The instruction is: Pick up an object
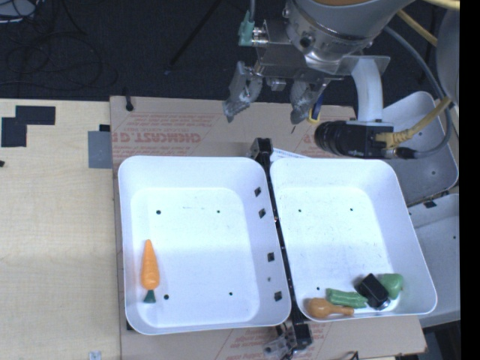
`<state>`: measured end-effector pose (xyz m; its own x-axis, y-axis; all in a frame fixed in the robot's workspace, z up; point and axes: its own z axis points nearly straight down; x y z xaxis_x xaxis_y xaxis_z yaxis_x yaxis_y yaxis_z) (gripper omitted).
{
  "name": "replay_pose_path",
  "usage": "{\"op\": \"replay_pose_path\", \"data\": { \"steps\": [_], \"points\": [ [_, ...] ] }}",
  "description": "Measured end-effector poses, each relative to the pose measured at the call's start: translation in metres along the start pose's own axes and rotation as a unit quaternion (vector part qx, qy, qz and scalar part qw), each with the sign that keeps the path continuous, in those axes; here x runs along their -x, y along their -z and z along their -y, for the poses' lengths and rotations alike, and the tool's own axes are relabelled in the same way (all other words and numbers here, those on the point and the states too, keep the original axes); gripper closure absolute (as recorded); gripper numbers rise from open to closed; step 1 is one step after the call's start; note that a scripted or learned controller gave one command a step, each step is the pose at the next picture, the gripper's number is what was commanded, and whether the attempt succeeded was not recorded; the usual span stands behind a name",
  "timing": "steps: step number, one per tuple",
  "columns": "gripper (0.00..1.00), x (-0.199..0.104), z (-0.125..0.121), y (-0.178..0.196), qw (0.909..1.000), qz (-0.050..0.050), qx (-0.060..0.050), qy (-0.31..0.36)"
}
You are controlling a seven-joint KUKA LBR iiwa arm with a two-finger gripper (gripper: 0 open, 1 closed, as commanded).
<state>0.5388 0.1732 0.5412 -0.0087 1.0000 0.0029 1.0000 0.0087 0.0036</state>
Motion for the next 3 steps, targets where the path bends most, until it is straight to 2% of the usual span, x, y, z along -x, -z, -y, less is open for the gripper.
{"op": "replay_pose_path", "data": {
  "steps": [1, 2, 3],
  "points": [
    [1.00, 0.003, 0.000, 0.005, 1.0000, 0.003, -0.006, 0.000],
    [1.00, 0.032, -0.010, -0.105, 0.9999, 0.004, -0.009, -0.006],
    [1.00, -0.070, -0.061, 0.001, 1.0000, -0.001, 0.003, 0.000]
  ]
}}
